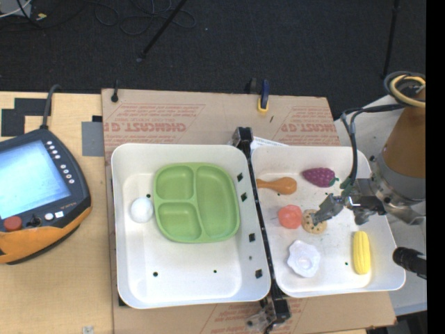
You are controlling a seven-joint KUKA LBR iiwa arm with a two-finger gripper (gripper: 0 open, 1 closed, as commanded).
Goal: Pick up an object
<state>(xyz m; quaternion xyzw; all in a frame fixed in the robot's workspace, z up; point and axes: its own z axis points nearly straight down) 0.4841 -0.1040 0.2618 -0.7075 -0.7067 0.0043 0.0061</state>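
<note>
The right bin (389,273) holds several items. There is a purple bunch of grapes (318,177), a brown drumstick (277,184), a red-orange round fruit (290,216), a small speckled cookie (314,225), a white fried egg (304,258) and a yellow corn cob (360,252). My gripper (325,213) reaches in from the right and hangs low over the middle of this bin, its tip just above and right of the cookie, beside the red-orange fruit. I see nothing held in it.
In the left bin (132,270) lie a green divided plate (196,202) and a white ball (142,209). A dark divider (252,214) separates the bins. A teach pendant (35,186) rests on the bench at the far left. The arm's body (407,152) stands over the right bin's right edge.
</note>
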